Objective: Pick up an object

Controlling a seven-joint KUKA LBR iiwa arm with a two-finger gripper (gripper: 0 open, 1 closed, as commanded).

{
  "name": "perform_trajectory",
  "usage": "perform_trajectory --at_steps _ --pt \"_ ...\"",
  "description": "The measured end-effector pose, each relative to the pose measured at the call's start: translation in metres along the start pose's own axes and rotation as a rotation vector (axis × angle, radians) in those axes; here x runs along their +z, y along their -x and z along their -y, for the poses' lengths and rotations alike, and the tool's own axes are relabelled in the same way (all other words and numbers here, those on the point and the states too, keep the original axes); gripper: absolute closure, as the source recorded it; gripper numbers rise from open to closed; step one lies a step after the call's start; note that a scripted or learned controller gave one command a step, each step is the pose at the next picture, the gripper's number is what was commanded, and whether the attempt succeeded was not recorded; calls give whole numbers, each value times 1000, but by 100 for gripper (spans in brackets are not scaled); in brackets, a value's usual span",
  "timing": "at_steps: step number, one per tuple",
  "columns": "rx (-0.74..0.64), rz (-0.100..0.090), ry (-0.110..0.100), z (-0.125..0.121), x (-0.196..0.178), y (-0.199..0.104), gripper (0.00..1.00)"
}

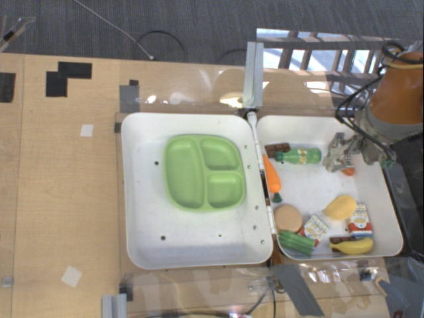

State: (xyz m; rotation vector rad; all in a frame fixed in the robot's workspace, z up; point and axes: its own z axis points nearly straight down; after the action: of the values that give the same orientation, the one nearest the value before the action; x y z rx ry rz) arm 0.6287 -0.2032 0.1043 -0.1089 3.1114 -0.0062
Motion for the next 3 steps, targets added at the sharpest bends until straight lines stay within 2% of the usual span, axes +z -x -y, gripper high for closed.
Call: perform_trajectory --at_steps 1,2,3 --pt "0 -1 1 0 1 0 0" --pt "52 -16 3 3 16 21 0" --pt "17 -26 3 6 16 41 0"
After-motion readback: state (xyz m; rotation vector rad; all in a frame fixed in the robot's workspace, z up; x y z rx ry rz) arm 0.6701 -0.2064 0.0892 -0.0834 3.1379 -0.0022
